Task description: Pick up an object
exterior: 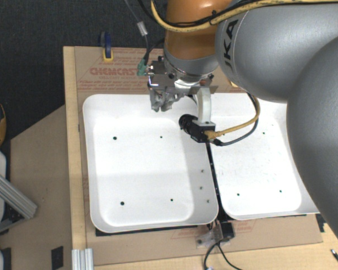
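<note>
Arm (287, 44) reaches in from the right, large and grey, covering much of the right side of the view. Orange band (200, 4) sits above the wrist, with black and yellow cables looped over it.

Gripper (162, 103) hangs over the far edge of the left bin (141, 173), toward that bin's right half, close to the rim. It points downward. Whether it is spread or pressed together: cannot tell, as the metal parts at its tip merge in shadow. Nothing can be made out in its hold.

A black plug (192, 127) hangs just beside the gripper, on its right, over the seam between the two bins. A yellowish cable (239, 128) runs from it to the right and curves up behind the arm.

Left bin: white floor, four small dark dots, brighter patch toward the near side. Right bin (259, 179): white, faintly speckled, its right part hidden under the arm. The two bins touch along their inner rims.

Object to be picked: cannot tell where it lies from this view.

Both bins rest on a brown cardboard sheet (76, 151) with red print along its far strip. A blue clamp (106, 45) grips the sheet's far edge. A small black connector (224, 230) with a wire sits at the near edge, below the seam. A metal rail (11, 196) lies at the far left.
</note>
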